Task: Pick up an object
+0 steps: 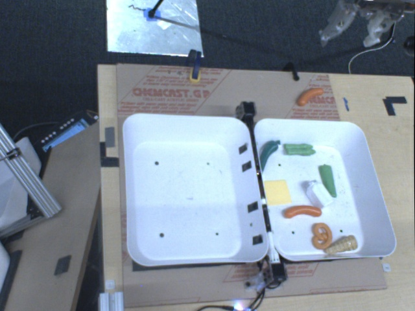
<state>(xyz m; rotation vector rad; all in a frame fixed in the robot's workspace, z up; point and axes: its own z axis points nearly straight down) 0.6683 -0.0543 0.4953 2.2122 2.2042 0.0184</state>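
The right bin holds several small items: a dark green pepper, a green pod, a green chili, a yellow square, a white block, an orange sausage, a pretzel and a pale cone. My gripper hangs at the top right, far beyond the bin's back edge, over dark floor. Its two grey fingers are spread apart with nothing between them.
The left bin sits beside the right one. A second orange sausage lies on the cardboard behind the right bin. A yellow clamp stands at the board's back edge, and a shiny sheet lies beyond it.
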